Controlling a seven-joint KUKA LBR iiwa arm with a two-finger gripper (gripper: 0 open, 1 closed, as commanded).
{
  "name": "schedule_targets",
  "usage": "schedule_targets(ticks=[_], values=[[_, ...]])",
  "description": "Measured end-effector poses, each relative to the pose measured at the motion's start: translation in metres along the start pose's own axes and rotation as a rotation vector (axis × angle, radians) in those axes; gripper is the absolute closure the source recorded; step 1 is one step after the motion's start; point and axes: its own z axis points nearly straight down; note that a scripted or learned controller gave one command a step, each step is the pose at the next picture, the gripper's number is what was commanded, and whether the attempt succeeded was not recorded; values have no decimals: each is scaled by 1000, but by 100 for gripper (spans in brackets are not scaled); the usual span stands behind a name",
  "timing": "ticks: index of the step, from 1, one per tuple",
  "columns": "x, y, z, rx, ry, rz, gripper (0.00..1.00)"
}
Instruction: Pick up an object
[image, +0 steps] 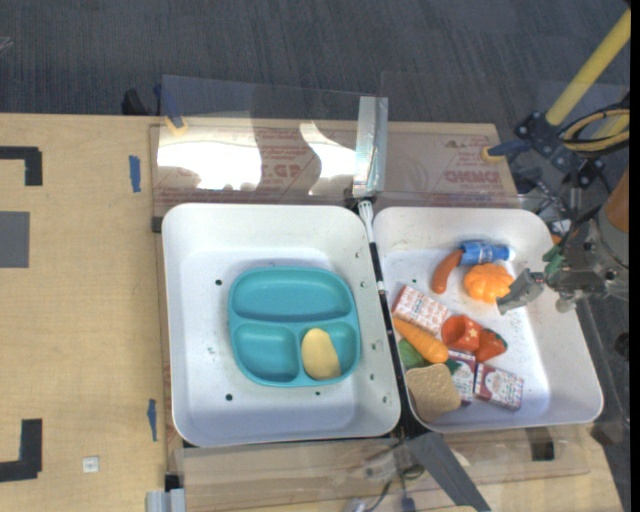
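Camera view has my left white bin (190, 330) bearing a teal divided plastic tray (262, 300), a yellow potato-shaped toy (320, 354) in its lower right compartment. My right white bin (570, 360) holds piled toy food. My gripper (524, 289) hovers beside the rounded orange plastic fruit (486, 282), grasping nothing. I judge this the approach; next I must descend over it.

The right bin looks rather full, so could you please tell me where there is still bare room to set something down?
In the right bin, bare floor runs along the right wall, beside the red cartons, and along the top wall above the blue item. Its left-centre is crowded. The left bin has open floor all round the teal tray.
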Motion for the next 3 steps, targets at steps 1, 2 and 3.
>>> schedule_targets(ticks=[1,2,3], values=[[0,53,38,0,-1,-64,0],[-13,120,143,-12,-4,-30,0],[-13,121,132,-14,-5,-32,100]])
